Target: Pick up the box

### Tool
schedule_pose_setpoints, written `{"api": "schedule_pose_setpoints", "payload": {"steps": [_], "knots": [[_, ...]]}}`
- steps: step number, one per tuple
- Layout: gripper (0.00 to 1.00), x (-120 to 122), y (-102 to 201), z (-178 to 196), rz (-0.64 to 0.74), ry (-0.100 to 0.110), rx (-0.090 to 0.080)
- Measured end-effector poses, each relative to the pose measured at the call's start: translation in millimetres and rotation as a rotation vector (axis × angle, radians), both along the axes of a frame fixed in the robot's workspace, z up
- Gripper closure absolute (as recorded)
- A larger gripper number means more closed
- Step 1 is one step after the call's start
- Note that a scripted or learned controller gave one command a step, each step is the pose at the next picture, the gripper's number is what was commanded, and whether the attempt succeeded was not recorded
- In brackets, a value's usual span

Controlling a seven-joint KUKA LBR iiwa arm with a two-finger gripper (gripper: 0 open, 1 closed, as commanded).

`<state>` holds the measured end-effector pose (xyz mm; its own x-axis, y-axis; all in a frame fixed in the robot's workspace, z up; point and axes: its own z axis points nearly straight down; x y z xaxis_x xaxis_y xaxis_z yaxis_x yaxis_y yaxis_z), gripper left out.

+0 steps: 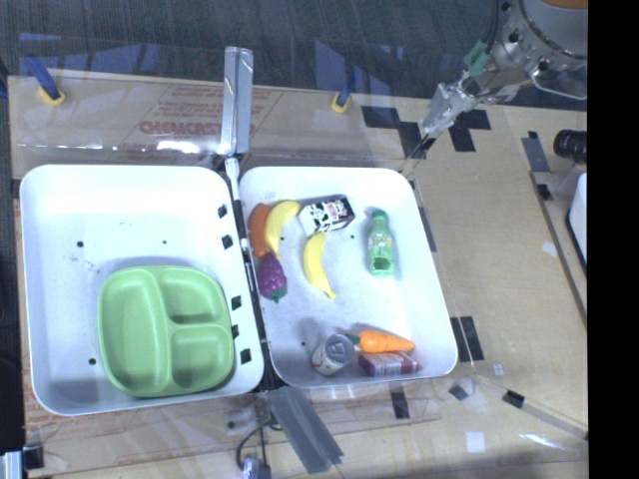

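box (328, 213) sits at the back of the right bin (431, 267) next to a banana (281, 224); gripper (436, 128) hangs off beyond the bin's far corner; can't tell about the jaws tbh

Left bin (40, 267): we see it on the surface (499, 267), touching the right bin (424, 267) along its side.
Tray (165, 329): we find it in the left bin, toward the near edge.
Box (327, 213): in the right bin's far part, between a banana (281, 223) to its left and the bottle (379, 242) to its right.
Second banana (318, 264): just in front of the box.
Can (332, 353): by the near wall, with the carrot (384, 343) to its right.
End effector (439, 118): we place it above the surface, behind the right bin's far right corner.
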<state>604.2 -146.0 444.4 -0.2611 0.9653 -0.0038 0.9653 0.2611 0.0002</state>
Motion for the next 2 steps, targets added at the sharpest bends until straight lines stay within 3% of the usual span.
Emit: {"api": "schedule_pose_setpoints", "payload": {"steps": [1,2], "knots": [[0.0,0.1,0.3,-0.2,0.001,0.0,0.0],[1.0,0.9,1.4,10.3,0.007,0.0,-0.001]]}}
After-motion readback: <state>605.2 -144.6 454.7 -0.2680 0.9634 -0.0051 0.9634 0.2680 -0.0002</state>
